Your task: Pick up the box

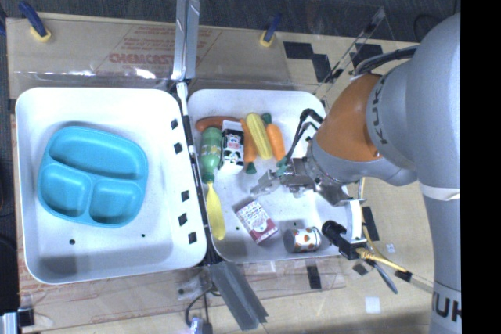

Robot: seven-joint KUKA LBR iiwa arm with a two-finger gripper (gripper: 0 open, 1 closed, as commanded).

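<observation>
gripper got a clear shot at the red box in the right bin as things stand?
Probably yes. The red box lies flat on the bin floor, apart from the can and the yellow piece beside it, nothing on top. The gripper hovers just above and right of it.

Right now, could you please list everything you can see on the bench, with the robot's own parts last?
Bins: 2, white, side by side on the bench.
Divided tray: 1, blue, in the left bin.
Box: 1, red and white, lower middle of the right bin.
Milk carton: 1, white and black, upper left of the right bin.
Bottle: 1, green, beside the carton, near the right bin's left wall.
Banana: 1, yellow, below the bottle.
Corn cob: 1, yellow, right of the carton.
Carrot: 1, orange, right of the corn.
Sausage: 1, brown-red, top of the right bin.
Can: 1, metallic, lower right of the right bin.
Clamps: 2, blue, at the bench's far edge.
Arm: 1, grey with an orange band, from the right.
Gripper: 1, over the right bin, above the box.
</observation>
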